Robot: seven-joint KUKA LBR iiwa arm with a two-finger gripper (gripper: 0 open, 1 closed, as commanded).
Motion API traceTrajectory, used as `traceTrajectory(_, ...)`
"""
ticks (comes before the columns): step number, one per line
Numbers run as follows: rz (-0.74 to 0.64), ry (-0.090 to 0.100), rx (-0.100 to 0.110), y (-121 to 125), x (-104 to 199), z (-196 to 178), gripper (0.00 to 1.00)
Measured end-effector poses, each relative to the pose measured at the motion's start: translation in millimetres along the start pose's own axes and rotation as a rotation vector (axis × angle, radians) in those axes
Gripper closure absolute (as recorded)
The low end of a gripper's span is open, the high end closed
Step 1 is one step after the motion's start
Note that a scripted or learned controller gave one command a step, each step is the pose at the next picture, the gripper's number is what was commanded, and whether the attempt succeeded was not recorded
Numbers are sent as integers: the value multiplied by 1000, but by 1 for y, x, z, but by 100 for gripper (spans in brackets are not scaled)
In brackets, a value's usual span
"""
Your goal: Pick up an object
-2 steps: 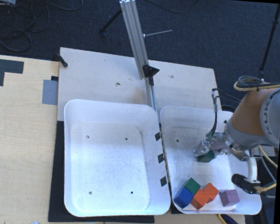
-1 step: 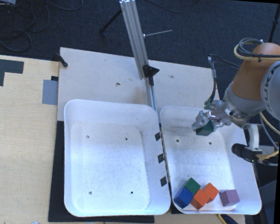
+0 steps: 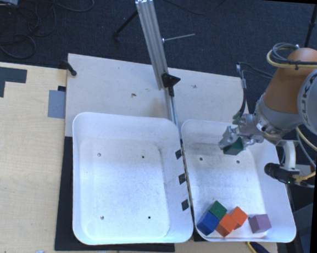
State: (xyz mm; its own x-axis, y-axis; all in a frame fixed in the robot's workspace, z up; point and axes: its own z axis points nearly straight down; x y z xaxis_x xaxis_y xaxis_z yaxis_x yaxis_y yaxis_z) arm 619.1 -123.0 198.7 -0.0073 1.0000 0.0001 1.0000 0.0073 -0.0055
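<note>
My gripper (image 3: 233, 143) hangs over the far part of the right bin (image 3: 225, 178), above its floor. A small dark green block (image 3: 235, 148) sits between its grey fingers, and the gripper is shut on it. At the near end of the same bin lies a tight cluster: a blue block (image 3: 207, 222), a green block (image 3: 217, 209), an orange block (image 3: 237, 216) with a second orange piece (image 3: 226, 225) beside it, and a purple block (image 3: 259, 222) at the right.
The left bin (image 3: 120, 186) lies beside the right one, with black clips (image 3: 180, 178) along the shared rim. A slanted aluminium bar (image 3: 154, 46) rises behind the bins. The arm's orange band (image 3: 292, 80) and cables (image 3: 287, 173) hang over the right bin's right side.
</note>
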Motion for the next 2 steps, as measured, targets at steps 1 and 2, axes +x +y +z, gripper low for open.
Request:
traceTrajectory(1, 1, 4, -1, -36, 94, -27, 100)
traceTrajectory(2, 6, 1, -1, 35, 107, 11, 100)
